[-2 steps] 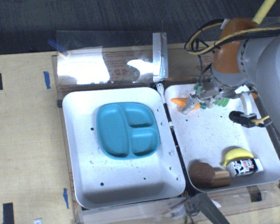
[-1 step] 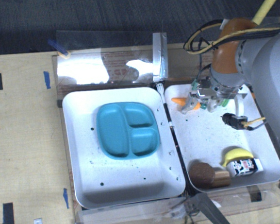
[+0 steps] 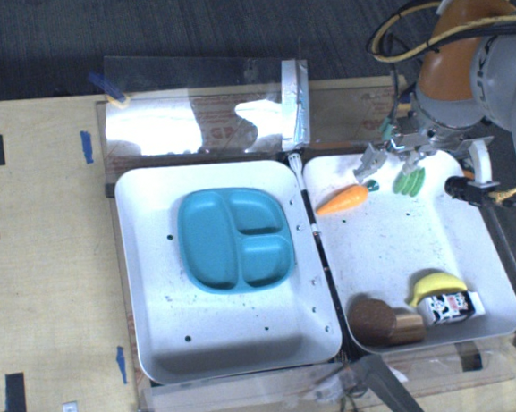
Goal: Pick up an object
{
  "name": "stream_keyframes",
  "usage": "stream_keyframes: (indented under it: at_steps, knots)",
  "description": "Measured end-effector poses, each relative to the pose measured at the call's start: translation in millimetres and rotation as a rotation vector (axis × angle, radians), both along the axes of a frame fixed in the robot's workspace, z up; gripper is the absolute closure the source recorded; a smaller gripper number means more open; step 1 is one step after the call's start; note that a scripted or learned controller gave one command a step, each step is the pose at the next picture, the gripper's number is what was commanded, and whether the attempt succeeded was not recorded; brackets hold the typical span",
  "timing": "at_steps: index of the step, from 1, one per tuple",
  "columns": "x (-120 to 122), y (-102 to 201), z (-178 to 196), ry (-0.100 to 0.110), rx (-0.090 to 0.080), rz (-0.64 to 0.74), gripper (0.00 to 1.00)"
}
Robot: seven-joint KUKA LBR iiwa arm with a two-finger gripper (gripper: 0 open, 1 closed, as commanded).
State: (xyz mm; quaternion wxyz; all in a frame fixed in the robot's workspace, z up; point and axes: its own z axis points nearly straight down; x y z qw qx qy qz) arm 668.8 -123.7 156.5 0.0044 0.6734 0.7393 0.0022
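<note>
My gripper [image 3: 395, 156] hangs over the back of the right bin [image 3: 482, 253], its fingers spread and nothing between them. Just below and left of it lies an orange carrot [image 3: 341, 200], pointing toward the bin's divider. A small green object [image 3: 409, 181] rests directly under the gripper's right side. At the bin's front sit a yellow banana [image 3: 437, 284], a black-and-white carton [image 3: 449, 307] and a brown rounded object [image 3: 374, 320] with a tan piece [image 3: 409, 326] against it.
The left bin [image 3: 148, 282] holds a blue divided plate [image 3: 237, 238]. A clear panel [image 3: 196, 116] and a metal bracket [image 3: 295, 103] stand behind the bins. The arm with its orange band [image 3: 458, 26] and cables reaches in from the upper right.
</note>
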Motion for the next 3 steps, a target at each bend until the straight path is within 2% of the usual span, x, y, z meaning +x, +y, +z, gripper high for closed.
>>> stream_keyframes:
  at_steps: [1,2,3]
  knots:
    - [0.0,24.6,-58.4,-0.005,0.001,0.161,0.0]
    - [5.4,23.3,-37.5,-0.023,-0.004,0.16,1.0]
    - [0.1,93.5,32.5,0.0,0.003,0.053,1.0]
